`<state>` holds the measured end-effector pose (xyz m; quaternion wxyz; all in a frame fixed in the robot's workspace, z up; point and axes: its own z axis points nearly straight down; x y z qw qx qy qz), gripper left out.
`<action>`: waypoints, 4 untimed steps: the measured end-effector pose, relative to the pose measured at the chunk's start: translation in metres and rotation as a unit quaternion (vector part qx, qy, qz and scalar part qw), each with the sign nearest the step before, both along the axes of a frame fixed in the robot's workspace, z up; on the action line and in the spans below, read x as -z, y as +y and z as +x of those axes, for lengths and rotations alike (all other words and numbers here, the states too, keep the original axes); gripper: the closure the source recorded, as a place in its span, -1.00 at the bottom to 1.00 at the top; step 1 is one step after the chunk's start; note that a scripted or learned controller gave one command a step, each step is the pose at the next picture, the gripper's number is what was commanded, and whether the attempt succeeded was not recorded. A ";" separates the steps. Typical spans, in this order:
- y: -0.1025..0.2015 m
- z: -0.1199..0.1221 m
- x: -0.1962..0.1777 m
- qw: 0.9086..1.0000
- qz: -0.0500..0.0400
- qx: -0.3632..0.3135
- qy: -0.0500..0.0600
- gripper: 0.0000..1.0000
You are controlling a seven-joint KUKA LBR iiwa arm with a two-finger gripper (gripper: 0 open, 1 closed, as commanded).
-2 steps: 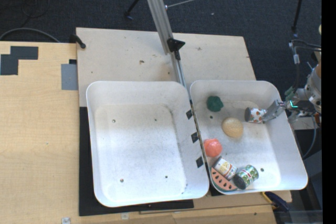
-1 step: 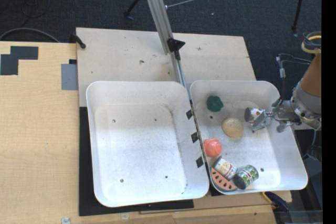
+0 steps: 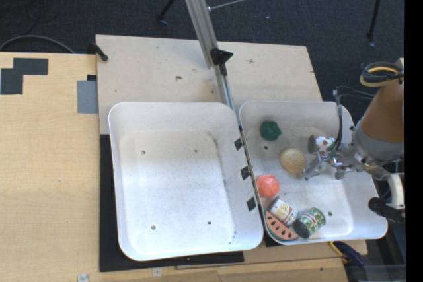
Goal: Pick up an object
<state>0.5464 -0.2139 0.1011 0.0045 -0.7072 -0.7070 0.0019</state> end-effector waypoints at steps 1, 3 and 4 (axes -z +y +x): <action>0.001 0.000 0.009 1.000 -0.002 0.001 -0.004 -1.00; 0.000 0.001 -0.064 1.000 -0.003 -0.001 -0.007 1.00; -0.002 -0.003 -0.127 1.000 -0.003 -0.001 -0.007 1.00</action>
